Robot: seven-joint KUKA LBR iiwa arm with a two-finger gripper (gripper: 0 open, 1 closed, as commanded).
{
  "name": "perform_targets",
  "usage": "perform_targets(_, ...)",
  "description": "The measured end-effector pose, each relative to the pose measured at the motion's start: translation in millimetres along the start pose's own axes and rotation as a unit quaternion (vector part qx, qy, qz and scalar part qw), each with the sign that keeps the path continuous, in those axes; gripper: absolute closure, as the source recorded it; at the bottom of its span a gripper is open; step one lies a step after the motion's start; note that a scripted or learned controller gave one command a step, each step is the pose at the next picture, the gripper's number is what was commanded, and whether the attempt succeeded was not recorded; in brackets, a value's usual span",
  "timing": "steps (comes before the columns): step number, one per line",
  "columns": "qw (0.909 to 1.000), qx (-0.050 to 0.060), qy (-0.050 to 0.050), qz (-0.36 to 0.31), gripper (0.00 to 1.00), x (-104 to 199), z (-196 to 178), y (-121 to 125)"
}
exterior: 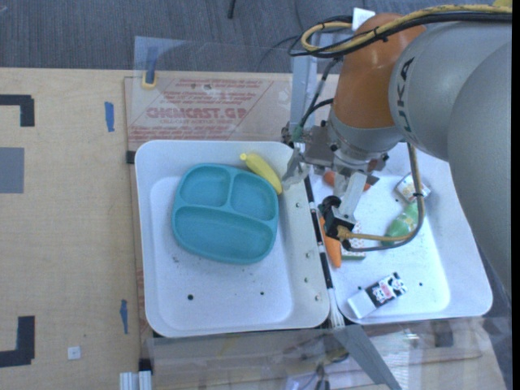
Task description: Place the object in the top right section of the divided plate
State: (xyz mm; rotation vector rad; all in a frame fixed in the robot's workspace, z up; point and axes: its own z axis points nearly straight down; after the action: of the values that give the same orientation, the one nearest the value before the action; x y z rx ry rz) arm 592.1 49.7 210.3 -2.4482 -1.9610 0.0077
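Note:
A teal divided plate (225, 214) lies in the left bin (162, 299), with two small sections at the top and one long section below. A yellow banana (262, 170) rests against the plate's top right rim, partly over the edge. My gripper (325, 165) hangs over the divider between the bins, at the top of the right bin and just right of the banana. The big wrist hides much of it, and I see nothing held in it.
In the right bin (455, 291) an orange carrot (335, 250) lies along the divider. A green item (402, 222) and a small white item (406, 188) lie to the right. A black-and-white packet (380, 292) sits near the front. Red bits (370, 184) peek from under the wrist.

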Motion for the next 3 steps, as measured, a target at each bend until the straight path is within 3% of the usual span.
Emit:
perform_targets(1, 0.9946, -0.003, -0.001, 0.104, 0.00, 43.5, -182.9, 62.8)
perform_targets(2, 0.9674, -0.003, 0.000, 0.253, 0.00, -26.4, -223.5, 81.7)
perform_targets(3, 0.9612, 0.000, 0.000, 0.276, 0.00, -120.9, -154.1, 91.7)
